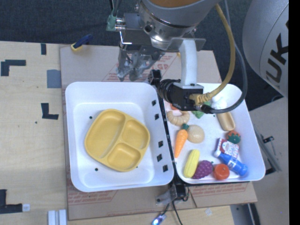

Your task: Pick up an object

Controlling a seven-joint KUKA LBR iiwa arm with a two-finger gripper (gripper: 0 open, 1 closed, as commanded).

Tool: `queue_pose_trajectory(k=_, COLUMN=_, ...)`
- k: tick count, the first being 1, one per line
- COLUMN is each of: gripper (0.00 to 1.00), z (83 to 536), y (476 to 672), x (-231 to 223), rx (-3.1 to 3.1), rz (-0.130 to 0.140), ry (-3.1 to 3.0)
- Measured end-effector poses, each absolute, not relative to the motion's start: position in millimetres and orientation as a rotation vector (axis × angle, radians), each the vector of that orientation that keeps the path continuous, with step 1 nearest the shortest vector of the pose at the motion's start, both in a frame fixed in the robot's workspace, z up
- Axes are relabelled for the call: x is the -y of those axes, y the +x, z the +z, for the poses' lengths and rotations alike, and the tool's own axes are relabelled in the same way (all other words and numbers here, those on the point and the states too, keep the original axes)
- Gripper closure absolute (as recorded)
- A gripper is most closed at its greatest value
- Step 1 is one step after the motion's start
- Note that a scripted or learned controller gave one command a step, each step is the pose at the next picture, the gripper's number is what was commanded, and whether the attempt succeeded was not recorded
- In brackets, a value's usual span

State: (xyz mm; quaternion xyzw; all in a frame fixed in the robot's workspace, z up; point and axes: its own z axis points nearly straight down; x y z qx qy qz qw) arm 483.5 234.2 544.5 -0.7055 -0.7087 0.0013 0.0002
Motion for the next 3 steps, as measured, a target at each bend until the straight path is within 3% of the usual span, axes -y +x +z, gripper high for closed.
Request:
queue_pose_trajectory(k=2, gripper=1.0, z=563.5, y=483.6, x=-235.6, rx=2.229, rz=0.009, ry=-2.211)
queue_pose_trajectory(k=3, gripper=1.0, z=457.4, y=482.9, x=-205.6, rx=2.215, rz=0.021, ry=-2.222)
